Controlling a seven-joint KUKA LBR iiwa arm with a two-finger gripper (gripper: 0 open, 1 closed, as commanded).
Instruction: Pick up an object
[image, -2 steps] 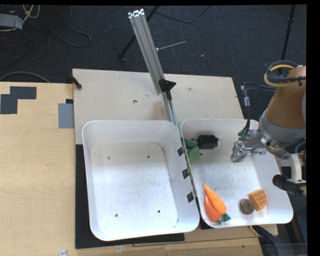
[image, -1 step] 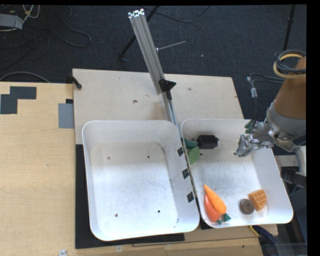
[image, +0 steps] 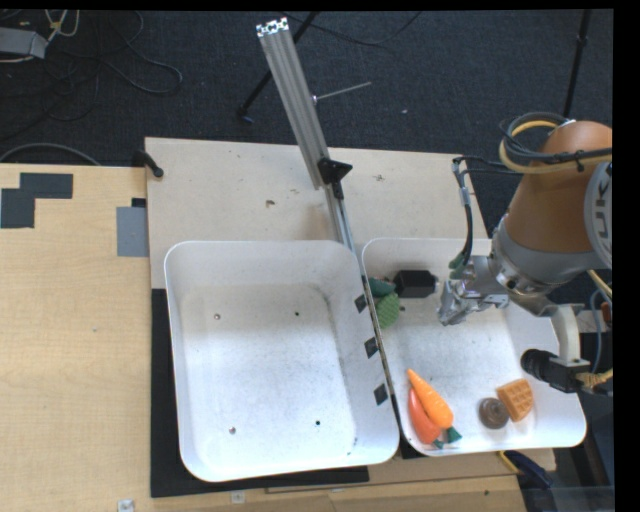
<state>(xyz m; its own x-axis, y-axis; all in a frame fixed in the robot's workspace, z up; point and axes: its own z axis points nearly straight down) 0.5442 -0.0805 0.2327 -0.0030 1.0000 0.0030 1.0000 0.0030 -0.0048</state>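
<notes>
Bins sit side by side on the bench. On the left is the big left bin (image: 260, 370), white with small dark dots on its floor. A silver pole (image: 300, 110) leans up from the wall between the bins. In the right bin (image: 470, 370), at the far left corner, lies a green toy (image: 383, 303) with a black block (image: 414, 283) just beside it. Near the front is an orange carrot (image: 428, 398) lying on a red thing (image: 420, 420). To the right of them are a small brown round thing (image: 493, 412) and an orange waffle piece (image: 516, 398), close together. The gripper (image: 458, 303) hangs low over the far part of the right bin, right of the black block. Nothing can be seen between its fingers, and I cannot tell if they are spread or pressed together
</notes>
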